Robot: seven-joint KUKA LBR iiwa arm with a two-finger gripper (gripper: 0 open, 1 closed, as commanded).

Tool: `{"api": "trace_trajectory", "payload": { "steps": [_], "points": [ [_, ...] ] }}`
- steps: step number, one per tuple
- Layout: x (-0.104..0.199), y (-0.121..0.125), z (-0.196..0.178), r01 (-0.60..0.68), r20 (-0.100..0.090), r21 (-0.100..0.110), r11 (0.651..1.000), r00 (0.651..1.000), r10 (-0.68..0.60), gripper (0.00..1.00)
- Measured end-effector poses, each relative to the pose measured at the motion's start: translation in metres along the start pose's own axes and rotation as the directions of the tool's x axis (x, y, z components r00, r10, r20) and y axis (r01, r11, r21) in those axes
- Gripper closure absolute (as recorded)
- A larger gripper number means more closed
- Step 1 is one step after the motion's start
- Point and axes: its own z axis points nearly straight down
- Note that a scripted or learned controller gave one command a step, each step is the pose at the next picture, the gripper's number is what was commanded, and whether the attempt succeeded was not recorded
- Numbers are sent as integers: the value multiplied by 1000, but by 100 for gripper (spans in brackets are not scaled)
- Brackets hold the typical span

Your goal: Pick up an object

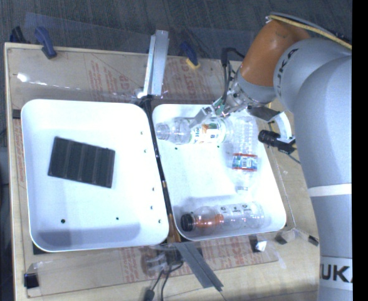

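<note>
Wooden bench (77, 74) on dark carpet (108, 5); two white bins (27, 168); hand (216, 110) state unclear.

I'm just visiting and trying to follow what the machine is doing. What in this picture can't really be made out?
- Gripper: in the camera view, too small and tangled with clear plastic to tell its state.
- Clear bottle at the top of the right bin: partly covered by the gripper.
- Bottle labels: too small to read.
- Arm: cut off by the picture's lower edge.
</note>
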Motion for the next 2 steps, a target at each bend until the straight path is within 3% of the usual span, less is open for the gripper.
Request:
{"api": "trace_trajectory", "payload": {
  "steps": [2],
  "points": [
    [0, -1, 0, 54, 0, 2, 999, 999, -54, 0]
  ]
}}
